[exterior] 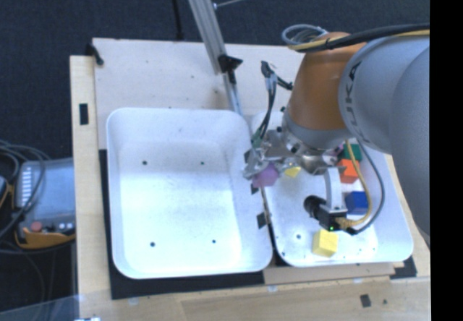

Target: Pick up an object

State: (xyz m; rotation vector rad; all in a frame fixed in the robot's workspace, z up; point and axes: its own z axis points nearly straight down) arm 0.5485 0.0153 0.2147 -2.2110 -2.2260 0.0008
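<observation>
Locate the gripper at the left edge of the right bin, close to the wall shared with the left bin. A small purple object sits directly at the metal parts of the gripper, on its lower side in the camera view. You cannot tell from this view whether that object lies between the gripper's two sides or merely beside them, and you cannot tell whether the gripper is spread wide or drawn narrow; the wrist and cabling mask that area. Treat a hold as unconfirmed.

The relation that governs the coming move: the purple object is the nearest candidate, touching or just beside the gripper. All other objects lie toward the right and lower right of the gripper, deeper in the same bin. The purple object appears compact, with no evident long axis.

Count of objects in the right bin:
- one purple object, at the gripper;
- one small yellow piece, just right of the purple one;
- one orange block;
- one blue block;
- one yellow cube, near the front wall.

A green patch beside the orange block is too hidden to identify. Further objects may be concealed beneath the arm.

Two bins stand on the worktop.
</observation>
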